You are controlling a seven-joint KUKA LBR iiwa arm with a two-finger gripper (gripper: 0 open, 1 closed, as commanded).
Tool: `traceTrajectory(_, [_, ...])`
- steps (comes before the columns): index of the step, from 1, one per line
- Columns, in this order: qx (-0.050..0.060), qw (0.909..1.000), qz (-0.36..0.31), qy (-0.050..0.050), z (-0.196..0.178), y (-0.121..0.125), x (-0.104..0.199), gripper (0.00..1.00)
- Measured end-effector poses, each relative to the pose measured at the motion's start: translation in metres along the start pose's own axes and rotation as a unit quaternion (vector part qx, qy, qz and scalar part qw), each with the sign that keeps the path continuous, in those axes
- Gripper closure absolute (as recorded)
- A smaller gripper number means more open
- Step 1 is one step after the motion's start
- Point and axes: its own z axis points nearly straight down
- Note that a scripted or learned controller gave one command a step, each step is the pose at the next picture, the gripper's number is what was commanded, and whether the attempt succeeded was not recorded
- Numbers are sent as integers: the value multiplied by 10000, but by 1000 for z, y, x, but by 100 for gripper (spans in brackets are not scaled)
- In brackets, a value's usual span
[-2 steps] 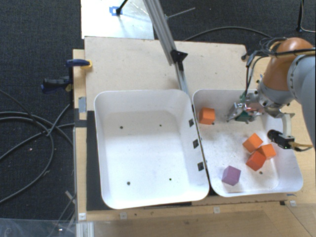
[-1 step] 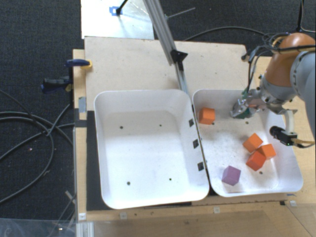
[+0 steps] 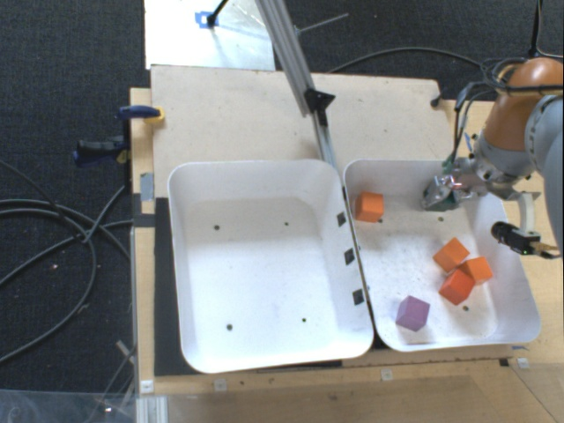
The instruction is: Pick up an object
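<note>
Five cubes [image 3: 454, 271] in the right bin [image 3: 520, 324], gripper [image 3: 438, 196] above.

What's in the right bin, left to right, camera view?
Lone orange cube → purple cube → hand → cluster of three orange/red cubes. Order within the cluster is unclear because the cubes overlap.

a robot lab: two shallow white plastic bins [image 3: 264, 176] on a wooden bench [image 3: 238, 113], black cables [image 3: 44, 227] on dark carpet.
</note>
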Motion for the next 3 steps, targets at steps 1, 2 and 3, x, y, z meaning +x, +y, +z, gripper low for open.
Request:
traceTrajectory(1, [-100,9999,-52,-5,-81,-19,84,100])
traceTrajectory(2, [-109,9999,-60,-10,-148,8,158,100])
traceTrajectory(3, [-69,10000,-50,-5,-129,23,217,100])
